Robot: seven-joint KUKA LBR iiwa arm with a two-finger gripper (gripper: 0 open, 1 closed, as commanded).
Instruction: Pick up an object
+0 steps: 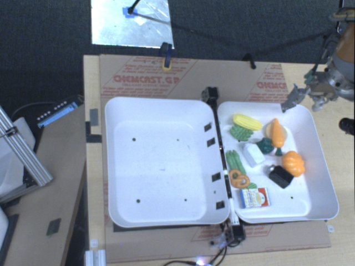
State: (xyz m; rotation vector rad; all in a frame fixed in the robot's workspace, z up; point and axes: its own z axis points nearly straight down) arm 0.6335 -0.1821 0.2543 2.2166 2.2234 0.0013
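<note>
The right bin (316, 204) holds several toy foods: a yellow corn cob (247, 122), a green leafy piece (240, 132), an orange-yellow pear shape (275, 132), a teal item (266, 146), a white block (254, 154), an orange fruit (293, 163), a black block (280, 177), a green cucumber (234, 160), an orange ring (239, 179) and a small printed box (254, 197). My gripper (305, 101) hangs over the bin's far right corner, above and right of the pear shape. It is open, with nothing between its fingers.
The left bin (161, 159) lies beside the right one, joined by a black clipped divider (219, 159). Both rest on a cardboard sheet (144, 76). A shiny plate (130, 15) and cables lie on the dark floor behind. An aluminium frame (22, 154) stands at the left.
</note>
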